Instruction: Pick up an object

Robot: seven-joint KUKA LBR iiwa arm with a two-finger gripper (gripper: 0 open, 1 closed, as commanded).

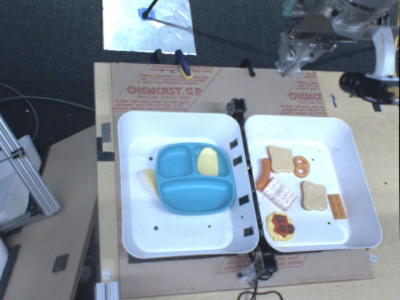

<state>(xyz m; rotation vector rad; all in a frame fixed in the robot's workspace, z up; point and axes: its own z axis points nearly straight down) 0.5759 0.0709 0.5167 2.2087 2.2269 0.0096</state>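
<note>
- The claw (289, 60) hangs at the upper right of the frame, above the worktop (262, 83) and beyond the far rim of the right bin (356, 161); nothing sits between its fingers, and whether they are spread or closed I cannot tell.
- The right bin, in the right half of the frame, holds the toy foods.
- A slice of bread (280, 159) lies toward the bin's upper left, with a pretzel (301, 165) just beside it on the right.
- A red sausage (264, 174) lies slanted below-left of that slice, near the bin's left wall.
- A white wrapped piece with red dots (279, 194) sits just below the sausage.
- A second slice of bread (314, 195) lies right of it, and an orange cracker (337, 206) lies just beside that slice on the right.
- A small pizza (280, 225) with red topping rests near the bin's lower left.
- The left bin (134, 167) holds a blue divided plate (194, 189), with a yellow lemon-like piece (208, 162) in its upper right compartment.
- A pale yellow wedge (149, 180) pokes out from under the plate's left edge.
</note>
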